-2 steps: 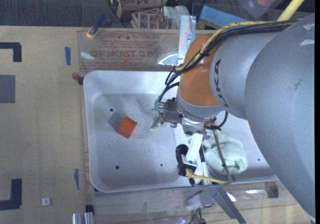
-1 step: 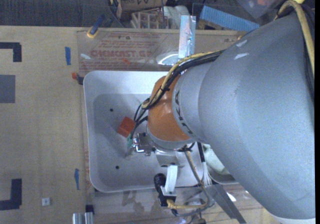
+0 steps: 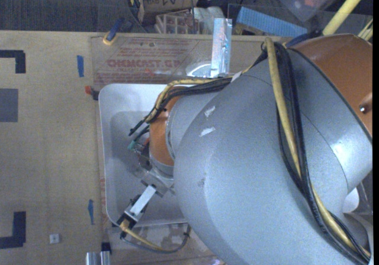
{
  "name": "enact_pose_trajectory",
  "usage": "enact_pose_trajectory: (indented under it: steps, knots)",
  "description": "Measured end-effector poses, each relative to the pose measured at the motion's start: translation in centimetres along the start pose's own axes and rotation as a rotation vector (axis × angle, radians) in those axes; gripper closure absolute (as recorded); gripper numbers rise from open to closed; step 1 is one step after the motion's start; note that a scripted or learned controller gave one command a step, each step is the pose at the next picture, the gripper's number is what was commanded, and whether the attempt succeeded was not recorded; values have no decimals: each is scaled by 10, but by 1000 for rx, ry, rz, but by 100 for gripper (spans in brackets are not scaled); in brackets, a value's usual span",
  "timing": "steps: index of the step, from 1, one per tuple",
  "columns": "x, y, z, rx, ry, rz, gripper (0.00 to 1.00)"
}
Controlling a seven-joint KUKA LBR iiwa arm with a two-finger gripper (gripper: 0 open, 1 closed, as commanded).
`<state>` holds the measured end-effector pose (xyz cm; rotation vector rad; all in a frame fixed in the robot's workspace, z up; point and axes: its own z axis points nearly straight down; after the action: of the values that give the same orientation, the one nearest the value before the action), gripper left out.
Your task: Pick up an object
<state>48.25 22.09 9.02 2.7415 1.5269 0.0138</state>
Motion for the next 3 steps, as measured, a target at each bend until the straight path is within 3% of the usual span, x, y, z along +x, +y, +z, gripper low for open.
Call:
enact_pose_trajectory:
  steps: [1,2,3]
  knots:
    - [5,-4,0,5,4,204,0]
    - [7,-3,-12,2,8,200,100]
    - [36,50,-91,8,-7,-52,100]
